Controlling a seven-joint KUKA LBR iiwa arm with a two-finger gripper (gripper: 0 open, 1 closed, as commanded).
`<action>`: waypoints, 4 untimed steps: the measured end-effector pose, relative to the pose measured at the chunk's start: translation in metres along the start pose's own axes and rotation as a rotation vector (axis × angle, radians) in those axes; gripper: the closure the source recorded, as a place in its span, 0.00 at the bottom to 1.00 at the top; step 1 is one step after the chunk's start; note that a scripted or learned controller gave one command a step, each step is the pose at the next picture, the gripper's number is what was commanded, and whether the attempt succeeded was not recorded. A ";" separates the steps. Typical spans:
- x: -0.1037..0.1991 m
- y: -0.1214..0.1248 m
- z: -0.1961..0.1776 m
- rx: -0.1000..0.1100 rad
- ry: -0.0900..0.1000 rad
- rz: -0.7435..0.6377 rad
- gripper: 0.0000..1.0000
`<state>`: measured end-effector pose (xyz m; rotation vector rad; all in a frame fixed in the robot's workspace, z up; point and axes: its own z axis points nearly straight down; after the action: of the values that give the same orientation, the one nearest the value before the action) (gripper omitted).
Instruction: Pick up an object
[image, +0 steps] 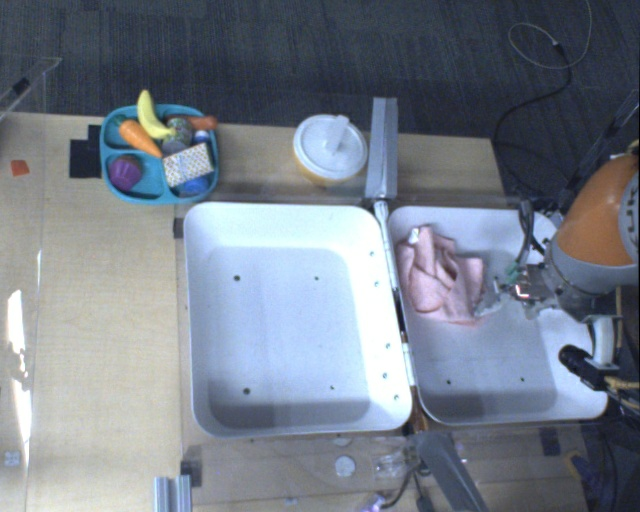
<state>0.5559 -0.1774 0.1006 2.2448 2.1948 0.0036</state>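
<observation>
Here, the left bin (285, 320) and the right bin (500, 390) sit side by side on the bench. The arm (600, 230) reaches into the right bin, where a crumpled pink cloth (438, 275) lies. The gripper (497, 293) touches the cloth's right edge; whether it grips anything cannot be told.

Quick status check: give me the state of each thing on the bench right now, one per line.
Pink cloth: crumpled, lying in the right bin, against its left wall.
Tool: low in the right bin, at the cloth's right edge; grip unclear.
Left bin: upright, beside the right bin.
Yellow cup: upright, white lid on.
Blue tray: flat on the bench, filled with toy food.
</observation>
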 end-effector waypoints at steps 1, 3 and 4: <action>0.041 0.048 0.011 -0.009 -0.003 -0.311 0.00; 0.088 0.053 -0.003 -0.020 -0.006 -0.486 1.00; 0.063 0.083 -0.048 -0.006 -0.004 -0.736 1.00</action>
<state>0.6400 -0.1162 0.1489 1.3017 2.8487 0.0038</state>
